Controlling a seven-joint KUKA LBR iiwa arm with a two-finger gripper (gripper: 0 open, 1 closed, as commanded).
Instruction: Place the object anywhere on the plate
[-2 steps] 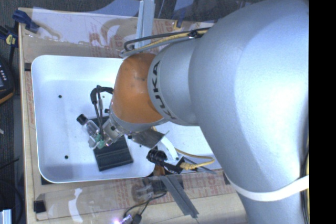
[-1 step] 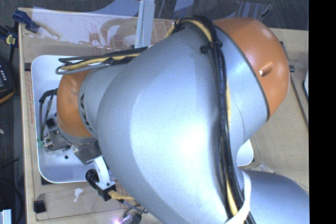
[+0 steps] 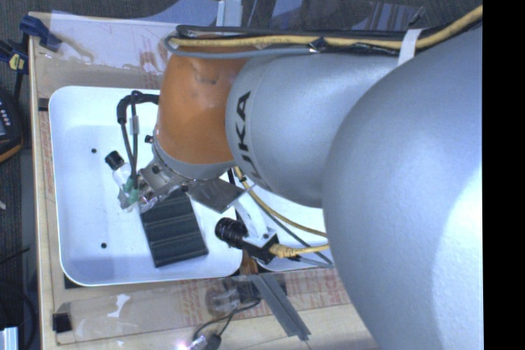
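Note:
My arm's orange band (image 3: 197, 106) and grey wrist hang over the left white bin (image 3: 70, 176) and cover much of it. My gripper (image 3: 131, 194) reaches down to the bin floor left of centre, where a small green and clear piece shows at its tip. A small black part (image 3: 114, 161) sits just above that spot. A dark ribbed rectangular block (image 3: 173, 230) lies slanted right below the wrist, near the bin's front wall; whether it belongs to the gripper I cannot tell.
Two small dark specks (image 3: 104, 245) dot the bin floor on the left. A black cable (image 3: 131, 106) loops by the wrist, and a yellow cable (image 3: 287, 38) runs along the arm. The wooden bench edge (image 3: 148, 311) lies in front, with metal fittings.

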